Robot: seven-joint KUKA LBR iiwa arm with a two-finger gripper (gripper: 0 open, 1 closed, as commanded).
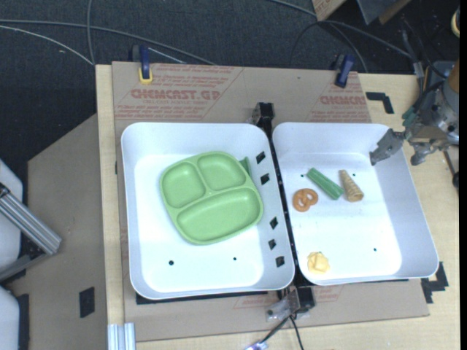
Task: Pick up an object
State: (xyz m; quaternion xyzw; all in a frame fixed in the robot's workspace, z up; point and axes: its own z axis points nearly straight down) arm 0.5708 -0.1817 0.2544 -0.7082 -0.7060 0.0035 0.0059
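In the camera view the gripper (398,146) hangs at the right bin's (408,217) far right corner, fingers apart and holding nothing. The pretzel (305,199), green stick (323,183), cone (352,185) and yellow piece (317,262) lie inside. I judge this the approach step; next it needs to descend over one object.

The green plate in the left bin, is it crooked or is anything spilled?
Yes, a little crooked. The green plate sits turned at an angle to the walls of the left bin. Nothing looks spilled or broken. In the right bin, the pretzel, green stick, cone and yellow piece lie apart.
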